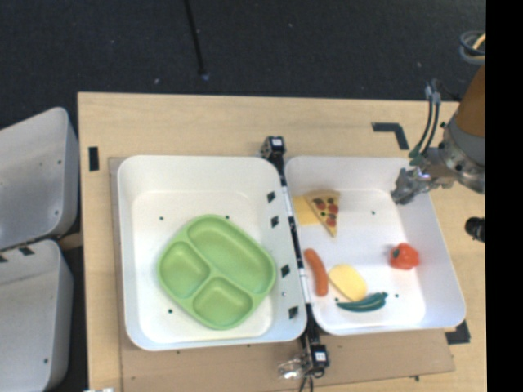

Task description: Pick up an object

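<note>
Status: nothing has been lifted; every item is seen resting on a bin floor, so the whole of the pick is judged to remain.

Gripper (406, 186): placed over the far right corner of the right bin (359, 178), at its rim, carried by the arm (467, 141) reaching in from the right. No item is seen between its tips. Whether the claw is apart or together cannot be told; it is small and blurred.

Right bin, contents:
- Pizza slice (324, 211), yellow wedge with red spots, flat, near the far left corner, close to the divider edge.
- Tomato (404, 256), red, rounded, small green top, near the right edge, apart from the rest. It is the item nearest the gripper and is judged the likeliest pick, though this cannot be confirmed.
- Sausage (316, 271), orange-red, slender, laid along the left edge.
- Lemon (348, 282), pale yellow, rounded, just beside the sausage.
- Pepper (363, 302), dark green, curved, thin, touching or nearly touching the lemon, toward the near edge.

Left bin (139, 186), contents:
- Tray (216, 271), light green, three compartments, set at a slant in the middle.

Remaining, by judgement: travel toward a chosen item, descent, closing, lift.
</note>
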Tool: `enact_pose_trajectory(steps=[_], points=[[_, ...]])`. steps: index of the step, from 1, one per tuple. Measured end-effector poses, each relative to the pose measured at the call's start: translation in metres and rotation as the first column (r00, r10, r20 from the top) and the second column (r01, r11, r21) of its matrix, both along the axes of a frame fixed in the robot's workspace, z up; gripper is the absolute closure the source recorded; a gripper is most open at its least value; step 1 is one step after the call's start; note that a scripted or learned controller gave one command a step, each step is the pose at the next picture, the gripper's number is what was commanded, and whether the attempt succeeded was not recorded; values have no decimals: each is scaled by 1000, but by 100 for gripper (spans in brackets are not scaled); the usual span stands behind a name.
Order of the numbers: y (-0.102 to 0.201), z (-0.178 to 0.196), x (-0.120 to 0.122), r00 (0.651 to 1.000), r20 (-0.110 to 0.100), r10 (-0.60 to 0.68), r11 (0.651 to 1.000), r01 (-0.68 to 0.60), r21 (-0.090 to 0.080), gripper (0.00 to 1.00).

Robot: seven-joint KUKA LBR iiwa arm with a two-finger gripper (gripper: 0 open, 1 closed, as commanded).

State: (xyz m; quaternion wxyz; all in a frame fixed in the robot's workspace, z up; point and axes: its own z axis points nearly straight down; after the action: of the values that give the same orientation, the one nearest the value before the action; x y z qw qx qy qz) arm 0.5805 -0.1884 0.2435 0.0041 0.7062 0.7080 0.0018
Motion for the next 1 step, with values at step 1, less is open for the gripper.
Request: enact_pose_trajectory(steps=[1], points=[[-2, 54, 1, 1000, -2, 1, 1000, -1, 0, 100]])
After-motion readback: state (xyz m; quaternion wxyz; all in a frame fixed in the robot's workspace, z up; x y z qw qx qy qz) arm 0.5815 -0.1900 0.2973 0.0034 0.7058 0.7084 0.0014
